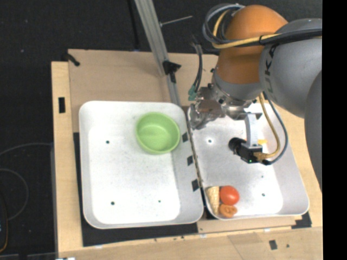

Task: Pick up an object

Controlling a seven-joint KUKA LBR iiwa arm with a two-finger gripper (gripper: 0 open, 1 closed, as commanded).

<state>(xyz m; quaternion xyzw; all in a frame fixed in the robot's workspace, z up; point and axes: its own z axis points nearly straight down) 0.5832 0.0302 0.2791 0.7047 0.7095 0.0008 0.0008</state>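
Observation:
A green bowl (157, 133) stands upright in the left bin (108, 199), near its far right corner. In the right bin (271, 199), at the near left corner, lie a red tomato (230, 194), a small orange piece (227, 210) and a pale yellow wedge (213, 195), all close together. My gripper (203, 114) hangs over the far left corner of the right bin, beside the wall between the bins. It is well away from the tomato group and just right of the bowl. The wrist hides what is under it.
The arm's grey body and orange band (246, 47) cover the far part of the right bin. A black fitting with cables (244, 148) hangs over the bin's middle. A slanted metal pole (154, 37) rises behind the bins.

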